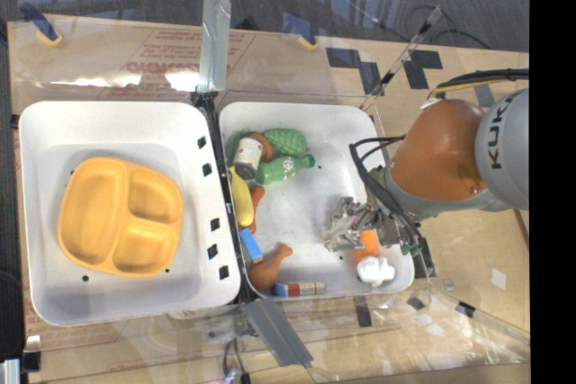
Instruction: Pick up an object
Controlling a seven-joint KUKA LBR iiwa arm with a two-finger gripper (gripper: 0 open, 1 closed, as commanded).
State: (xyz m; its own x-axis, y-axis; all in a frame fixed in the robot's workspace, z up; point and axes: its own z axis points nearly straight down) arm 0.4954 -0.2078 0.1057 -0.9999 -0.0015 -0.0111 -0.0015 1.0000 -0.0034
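Note:
My gripper [343, 226] is low in the right bin [306, 117], near its right wall, with the orange-banded arm [436, 162] coming in from the right. An orange piece [368, 240] and a white lumpy object [374, 270] lie just beside and below it. Along the bin's left side sit a green bottle [284, 168], a green bumpy fruit [284, 141], a small can [247, 156], a banana [240, 197], a chicken drumstick [268, 265] and a marker [300, 289].
The left bin [54, 126] holds a yellow divided plate [121, 216]. A narrow black ridge separates the two bins. Clear plastic sheeting and tape cover the bench around them. Cables run by the arm at right.

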